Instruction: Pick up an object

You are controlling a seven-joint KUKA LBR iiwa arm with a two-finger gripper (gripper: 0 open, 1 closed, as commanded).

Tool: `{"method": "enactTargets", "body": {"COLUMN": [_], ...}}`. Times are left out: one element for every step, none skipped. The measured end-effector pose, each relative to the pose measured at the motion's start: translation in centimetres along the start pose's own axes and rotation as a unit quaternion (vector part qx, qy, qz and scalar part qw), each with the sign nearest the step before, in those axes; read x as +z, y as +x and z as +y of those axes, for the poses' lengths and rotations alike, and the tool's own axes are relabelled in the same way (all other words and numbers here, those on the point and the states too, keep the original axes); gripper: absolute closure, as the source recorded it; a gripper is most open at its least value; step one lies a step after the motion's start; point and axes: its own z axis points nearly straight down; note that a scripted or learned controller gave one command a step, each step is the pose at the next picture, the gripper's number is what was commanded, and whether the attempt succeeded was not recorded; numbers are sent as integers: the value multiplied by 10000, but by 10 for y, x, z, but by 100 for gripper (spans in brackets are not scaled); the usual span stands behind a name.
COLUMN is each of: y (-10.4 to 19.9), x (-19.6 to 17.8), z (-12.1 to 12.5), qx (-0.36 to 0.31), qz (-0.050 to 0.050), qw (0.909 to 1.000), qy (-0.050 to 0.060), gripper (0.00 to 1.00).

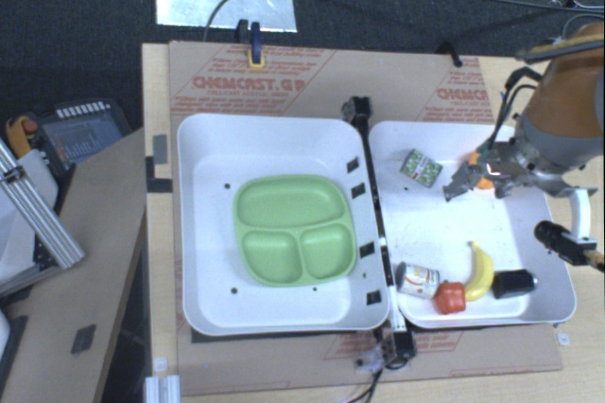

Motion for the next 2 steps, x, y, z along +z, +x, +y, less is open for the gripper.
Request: {"method": "enactTargets", "body": {"y": [4, 5], "x": [60, 105], "z": [-6, -6], "qx": [-1, -1], "qz": [2, 1], "qw": [10000, 10000], "qy": [7, 2], "gripper": [0, 0]}}
